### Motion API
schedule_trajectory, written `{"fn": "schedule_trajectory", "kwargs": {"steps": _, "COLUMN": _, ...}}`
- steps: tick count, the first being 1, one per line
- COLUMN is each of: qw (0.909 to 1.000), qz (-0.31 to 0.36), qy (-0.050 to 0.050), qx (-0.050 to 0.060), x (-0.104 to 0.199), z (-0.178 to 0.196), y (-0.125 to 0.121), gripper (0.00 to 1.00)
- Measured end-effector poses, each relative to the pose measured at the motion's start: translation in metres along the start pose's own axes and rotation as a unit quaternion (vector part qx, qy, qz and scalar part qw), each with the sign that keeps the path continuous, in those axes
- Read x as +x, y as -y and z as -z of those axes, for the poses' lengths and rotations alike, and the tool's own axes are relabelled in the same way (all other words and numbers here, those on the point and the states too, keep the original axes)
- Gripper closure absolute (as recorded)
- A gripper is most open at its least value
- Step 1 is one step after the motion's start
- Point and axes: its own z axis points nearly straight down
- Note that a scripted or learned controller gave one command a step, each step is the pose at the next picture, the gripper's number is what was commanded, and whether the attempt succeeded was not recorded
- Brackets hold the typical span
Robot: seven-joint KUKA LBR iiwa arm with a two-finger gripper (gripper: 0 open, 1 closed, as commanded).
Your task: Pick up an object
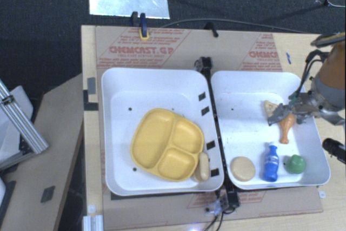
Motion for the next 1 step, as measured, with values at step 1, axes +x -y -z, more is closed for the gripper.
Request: {"fn": "schedule_trajectory", "kwargs": {"steps": 1, "qw": 1.0000, "qz": 0.001, "qy": 0.001, "qx": -0.006, "x": 0.0002, "z": 0.0065, "y": -0.0030, "gripper": 0.00}}
